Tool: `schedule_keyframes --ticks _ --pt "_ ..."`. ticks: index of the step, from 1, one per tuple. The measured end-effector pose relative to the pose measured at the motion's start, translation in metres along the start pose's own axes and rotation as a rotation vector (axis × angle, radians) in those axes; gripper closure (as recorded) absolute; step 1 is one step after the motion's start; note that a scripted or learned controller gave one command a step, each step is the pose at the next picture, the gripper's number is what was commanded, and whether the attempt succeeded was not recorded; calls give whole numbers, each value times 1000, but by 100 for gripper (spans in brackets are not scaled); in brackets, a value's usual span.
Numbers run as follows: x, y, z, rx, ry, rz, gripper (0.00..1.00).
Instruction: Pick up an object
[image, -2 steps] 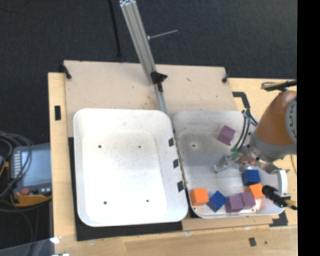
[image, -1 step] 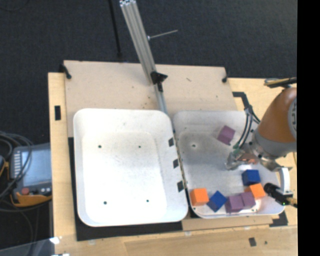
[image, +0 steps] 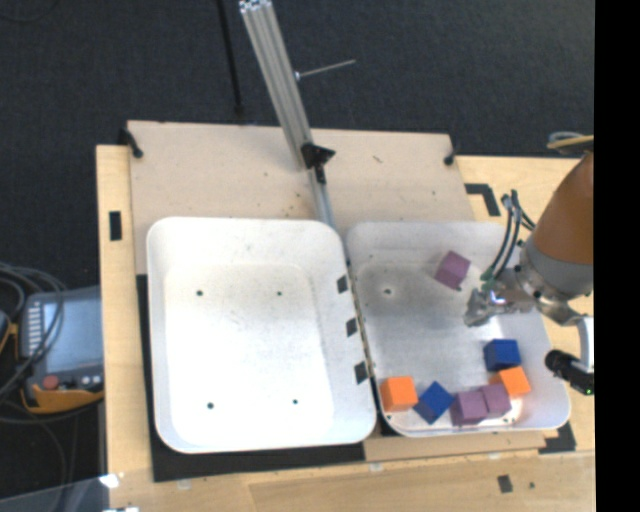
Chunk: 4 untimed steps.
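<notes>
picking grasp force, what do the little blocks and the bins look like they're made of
The blocks, such as the purple block and an orange block, look like matte foam or painted wood: flat colour, no glare, crisp edges. Which one is unclear. The right bin and left bin look like smooth white moulded plastic, with rounded corners and grey scuffing.

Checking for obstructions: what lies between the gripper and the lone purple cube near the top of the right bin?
In the camera view, the stretch between the gripper and the purple cube is bare white floor of the right bin; the other blocks lie nearer the bin's bottom edge.
</notes>
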<state>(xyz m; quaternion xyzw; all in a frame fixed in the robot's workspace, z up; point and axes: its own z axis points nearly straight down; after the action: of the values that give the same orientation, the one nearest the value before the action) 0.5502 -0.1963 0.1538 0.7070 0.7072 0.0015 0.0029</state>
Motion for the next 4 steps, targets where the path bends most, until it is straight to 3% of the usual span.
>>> schedule_keyframes --ticks 1,2,4 --pt "-5 -7 -56 -1 -1 1 100" --pt "-6 -6 -88 0 0 -3 100" --pt "104 -18 -103 5 4 -8 100"
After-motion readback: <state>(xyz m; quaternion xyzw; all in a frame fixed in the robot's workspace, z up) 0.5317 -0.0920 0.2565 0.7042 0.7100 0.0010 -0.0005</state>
